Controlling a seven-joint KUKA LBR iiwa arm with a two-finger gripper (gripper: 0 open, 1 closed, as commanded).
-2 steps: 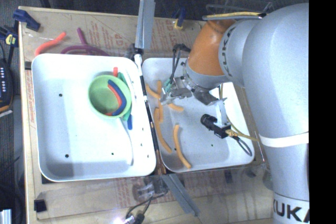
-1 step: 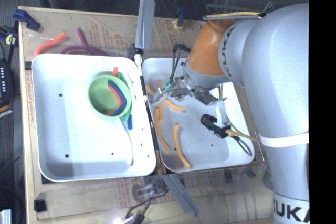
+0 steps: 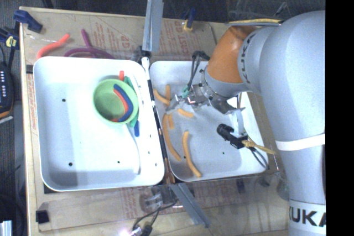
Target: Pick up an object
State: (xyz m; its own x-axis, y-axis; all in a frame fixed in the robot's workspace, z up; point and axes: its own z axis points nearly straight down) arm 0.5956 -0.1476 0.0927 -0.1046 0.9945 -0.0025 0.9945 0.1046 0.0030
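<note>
Reaching from the right, grey arm with orange band [image 3: 243,61] over right shallow white bin [image 3: 251,166]. Gripper [image 3: 185,98] low among orange sticks; nearest short orange stick [image 3: 186,113] just below, lying crosswise. Grip state: cannot tell.

The left bin [image 3: 61,135] has wide bare floor below the green bowl [image 3: 113,101]. In the right bin [image 3: 221,166], orange sticks [image 3: 189,155] crowd the left half; the arm [image 3: 265,58] covers the upper right.
</note>
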